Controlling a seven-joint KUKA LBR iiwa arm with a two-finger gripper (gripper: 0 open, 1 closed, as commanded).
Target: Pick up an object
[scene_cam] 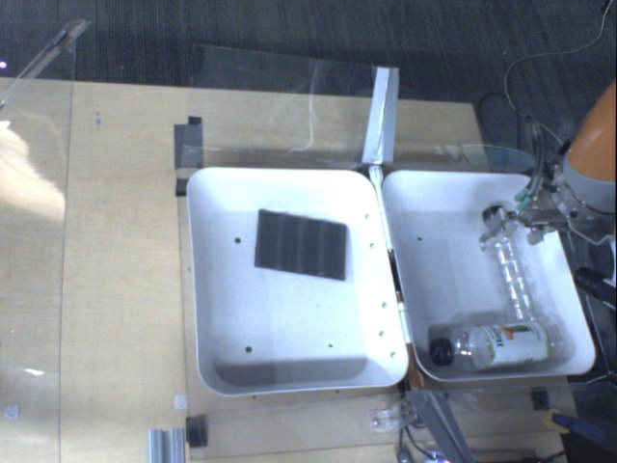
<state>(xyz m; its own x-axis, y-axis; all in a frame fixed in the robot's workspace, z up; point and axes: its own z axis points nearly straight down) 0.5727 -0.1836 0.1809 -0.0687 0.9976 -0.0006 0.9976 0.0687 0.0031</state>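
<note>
A clear plastic bottle (496,343) with a black cap and a green-white label lies on its side along the front wall of the right bin (424,258). A second clear, ribbed object (512,278) stretches from just under the gripper towards that bottle. My gripper (516,222) hovers over the back right part of the right bin, right at the ribbed object's upper end. Whether it touches that object is unclear. A dark grey flat rectangular pad (301,245) lies in the back half of the left bin (289,355).
The grey arm with its orange band (596,148) reaches in over the right bin's right rim. A metal bracket (381,114) stands behind the seam between the bins. Cables and fittings lie along the bench's front right edge (434,432).
</note>
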